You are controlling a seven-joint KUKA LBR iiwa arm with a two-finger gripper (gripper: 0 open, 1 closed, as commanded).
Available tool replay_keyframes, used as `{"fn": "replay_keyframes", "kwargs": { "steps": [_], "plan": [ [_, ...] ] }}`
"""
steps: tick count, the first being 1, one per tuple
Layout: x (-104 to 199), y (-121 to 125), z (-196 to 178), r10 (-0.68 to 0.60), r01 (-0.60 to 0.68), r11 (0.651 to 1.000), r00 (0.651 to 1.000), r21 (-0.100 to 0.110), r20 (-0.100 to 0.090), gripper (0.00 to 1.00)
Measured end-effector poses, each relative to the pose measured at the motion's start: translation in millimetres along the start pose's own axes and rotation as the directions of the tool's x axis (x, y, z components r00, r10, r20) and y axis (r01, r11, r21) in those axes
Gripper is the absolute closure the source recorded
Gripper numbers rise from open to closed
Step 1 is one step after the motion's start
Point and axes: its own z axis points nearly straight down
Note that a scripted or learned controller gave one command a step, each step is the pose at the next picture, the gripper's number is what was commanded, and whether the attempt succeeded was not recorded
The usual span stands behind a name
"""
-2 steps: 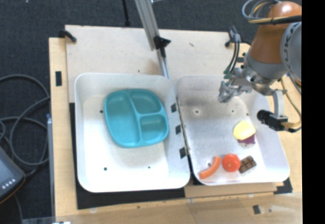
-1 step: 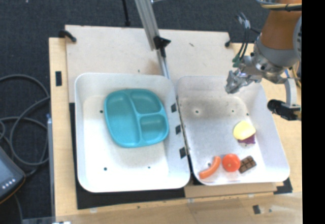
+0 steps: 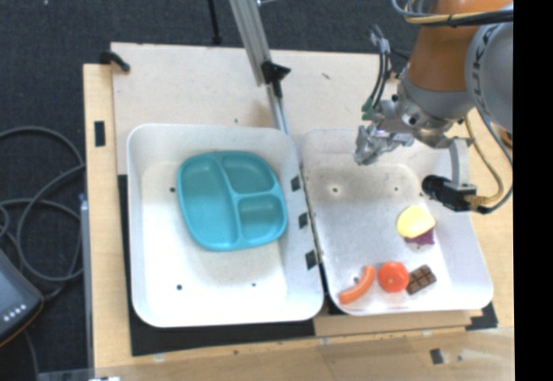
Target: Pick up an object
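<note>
My gripper (image 3: pixel 370 149) hangs over the far edge of the right bin (image 3: pixel 346 198), pointing down, with nothing visible between its fingers. Well toward the front of that bin lie a yellow and purple object (image 3: pixel 416 225), an orange-red ball (image 3: pixel 393 276), a curved orange piece (image 3: pixel 358 284) and a small brown block (image 3: pixel 421 279). All of them sit apart from the gripper, toward the front and right.
The left bin (image 3: pixel 155 284) holds a teal divided plate (image 3: pixel 232 200). A slanted metal pole (image 3: pixel 246 16) rises behind the bins. The grey and orange arm (image 3: pixel 449 42) comes in from the right, with a black cable (image 3: pixel 449 191) over the right bin's edge.
</note>
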Motion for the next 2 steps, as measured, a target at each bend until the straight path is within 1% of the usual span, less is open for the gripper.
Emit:
{"fn": "replay_keyframes", "kwargs": {
  "steps": [1,2],
  "plan": [
    [56.0,-15.6,-8.3,-0.002,0.002,1.0,1.0,-0.001,-0.001,1.0],
    [103.9,-18.4,-3.0,-0.001,0.001,1.0,1.0,0.0,-0.001,1.0]
  ]
}}
